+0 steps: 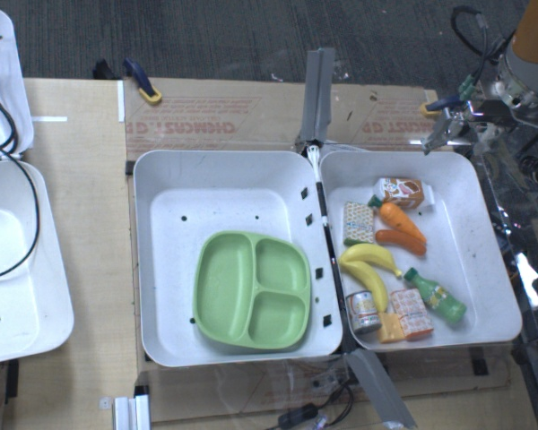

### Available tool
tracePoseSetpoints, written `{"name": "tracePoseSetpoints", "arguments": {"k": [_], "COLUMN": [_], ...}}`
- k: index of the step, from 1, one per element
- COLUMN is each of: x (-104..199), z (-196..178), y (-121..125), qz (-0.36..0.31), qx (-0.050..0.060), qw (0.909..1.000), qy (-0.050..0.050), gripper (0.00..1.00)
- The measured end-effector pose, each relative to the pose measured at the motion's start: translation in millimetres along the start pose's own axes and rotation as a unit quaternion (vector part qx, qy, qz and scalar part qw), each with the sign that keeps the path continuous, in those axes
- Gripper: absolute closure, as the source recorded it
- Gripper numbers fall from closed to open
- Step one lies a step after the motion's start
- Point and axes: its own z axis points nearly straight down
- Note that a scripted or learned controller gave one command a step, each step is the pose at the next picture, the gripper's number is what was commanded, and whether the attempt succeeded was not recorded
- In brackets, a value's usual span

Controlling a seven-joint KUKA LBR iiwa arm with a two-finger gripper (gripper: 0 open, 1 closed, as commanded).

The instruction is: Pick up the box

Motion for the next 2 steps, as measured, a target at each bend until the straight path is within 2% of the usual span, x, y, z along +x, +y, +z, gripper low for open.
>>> {"name": "tracePoseSetpoints", "arguments": {"k": [1,2], "x": [15,-33], "z": [192,112], "y": [-64,-151], "qz": [-0.048,0.130], "qx": [-0.001,0.000], "qw": [0.9989,0.9914], "qy": [0.000,0.000], "gripper": [0.00,0.00]}}
